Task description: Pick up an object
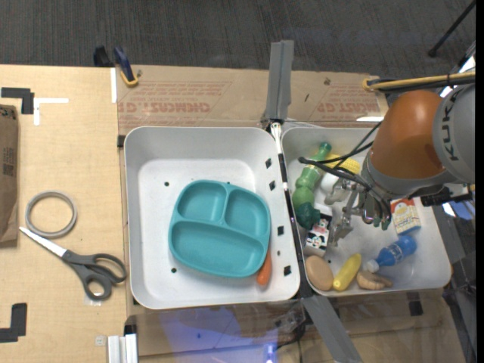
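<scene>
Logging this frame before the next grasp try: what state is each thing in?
gripper: low inside the right bin, fingers unclear
teal tray: flat, right way up, in the left bin
carrot: lying against the tray's edge
green bottle: lying on its side
yellow bottle: lying down
blue bottle: lying down
scissors: closed, on the bench

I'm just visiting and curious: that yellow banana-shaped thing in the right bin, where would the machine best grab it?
Probably across the middle of the yellow banana-shaped thing, coming straight down from above. It lies flat and slanted on the bin floor, narrow across its width. A tan piece sits close on one side and another on the other, so space for the fingers is tight.
</scene>
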Motion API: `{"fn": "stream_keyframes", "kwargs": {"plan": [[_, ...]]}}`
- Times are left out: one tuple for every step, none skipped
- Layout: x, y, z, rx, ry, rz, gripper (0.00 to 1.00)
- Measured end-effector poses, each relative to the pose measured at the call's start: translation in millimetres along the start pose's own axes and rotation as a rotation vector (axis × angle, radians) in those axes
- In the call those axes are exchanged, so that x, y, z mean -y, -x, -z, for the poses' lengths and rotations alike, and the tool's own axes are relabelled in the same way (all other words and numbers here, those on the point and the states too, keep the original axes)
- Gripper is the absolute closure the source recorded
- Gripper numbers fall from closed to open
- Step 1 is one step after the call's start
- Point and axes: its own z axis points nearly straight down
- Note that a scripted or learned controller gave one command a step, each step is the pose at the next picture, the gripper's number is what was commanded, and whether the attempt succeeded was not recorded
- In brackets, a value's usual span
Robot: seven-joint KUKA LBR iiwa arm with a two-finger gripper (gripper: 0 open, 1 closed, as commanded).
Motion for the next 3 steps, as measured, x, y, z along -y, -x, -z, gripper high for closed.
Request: {"fn": "stream_keyframes", "kwargs": {"plan": [[11.2, -40.7, 0.3, 0.0, -0.004, -0.183, 0.0], [5.4, 63.4, -0.2, 0.0, 0.0, -0.11, 0.0], [56.1, -36.9, -0.7, -0.004, 0.0, -0.02, 0.0]]}}
